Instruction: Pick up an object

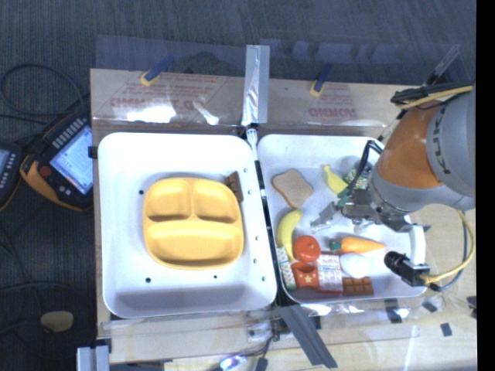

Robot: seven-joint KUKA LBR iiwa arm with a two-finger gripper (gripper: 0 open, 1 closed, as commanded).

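The right bin (267, 207) is crowded, and that is the main hazard. Take the carrot (362, 244) as the marker. On the near side of it lie a chocolate bar (357, 287) and a red carton (315, 275). A white egg (354, 264) sits nearer than the carrot and touches it, and a tomato (306, 247) is just to its left. A descent onto any of these would likely nudge a neighbour instead of isolating one object, and round pieces like the egg or tomato could squirt out sideways.

Just beyond the carrot hangs the gripper (334, 211), low over the bin; whether it is spread or closed I cannot tell, and nothing shows as held. Left of the carrot lies a banana (288, 229), close to the bin wall, where a grab may jam against the rim. Farther back than the carrot rest a bread slice (291, 185), too flat to pinch easily, and a small yellow piece (334, 178).
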